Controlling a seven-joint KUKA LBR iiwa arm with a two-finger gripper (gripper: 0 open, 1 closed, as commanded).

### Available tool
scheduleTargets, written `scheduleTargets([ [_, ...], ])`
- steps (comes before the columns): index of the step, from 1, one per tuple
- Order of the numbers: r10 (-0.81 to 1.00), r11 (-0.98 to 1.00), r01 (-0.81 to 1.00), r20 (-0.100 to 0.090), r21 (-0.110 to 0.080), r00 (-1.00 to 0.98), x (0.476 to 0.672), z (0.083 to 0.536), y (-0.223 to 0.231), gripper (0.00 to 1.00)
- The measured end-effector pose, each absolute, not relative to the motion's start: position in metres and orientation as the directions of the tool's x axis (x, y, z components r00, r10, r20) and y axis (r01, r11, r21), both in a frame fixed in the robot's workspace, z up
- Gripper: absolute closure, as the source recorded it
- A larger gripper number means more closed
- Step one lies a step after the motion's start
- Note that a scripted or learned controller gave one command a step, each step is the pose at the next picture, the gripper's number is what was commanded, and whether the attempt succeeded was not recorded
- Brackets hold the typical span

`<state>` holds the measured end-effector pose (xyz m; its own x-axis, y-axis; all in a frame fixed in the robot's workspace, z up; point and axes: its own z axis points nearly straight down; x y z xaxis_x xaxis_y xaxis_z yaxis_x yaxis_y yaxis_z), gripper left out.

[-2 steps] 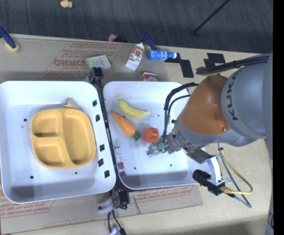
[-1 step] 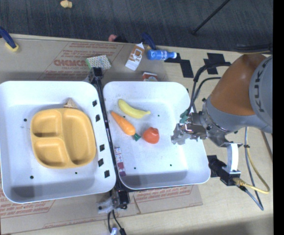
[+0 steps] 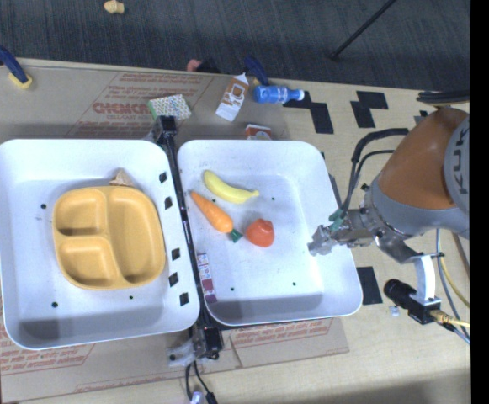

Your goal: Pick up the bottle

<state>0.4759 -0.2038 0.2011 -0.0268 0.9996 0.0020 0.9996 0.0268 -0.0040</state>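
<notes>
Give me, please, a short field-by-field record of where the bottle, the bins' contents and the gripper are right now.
bottle: blue bottle lying on the bench behind the right bin, outside both bins
right bin: banana, carrot, red tomato-like piece
left bin: yellow divided plate
gripper: at the right bin's right edge, holding nothing visible, far from the bottle
bench clutter: small carton beside the bottle
task status: bottle not yet picked up
</notes>
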Motion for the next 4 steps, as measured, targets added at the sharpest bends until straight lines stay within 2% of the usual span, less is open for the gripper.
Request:
scheduleTargets([
  [1,0.910,0.415,0.910,0.003,-0.003,-0.415,0.476,0.206,-0.211,1.00],
  [2,0.973,0.232,0.973,0.000,-0.001,-0.232,0.476,0.215,-0.211,1.00],
  [4,0.990,0.140,0.990,-0.002,0.001,-0.140,0.477,0.232,-0.212,1.00],
])
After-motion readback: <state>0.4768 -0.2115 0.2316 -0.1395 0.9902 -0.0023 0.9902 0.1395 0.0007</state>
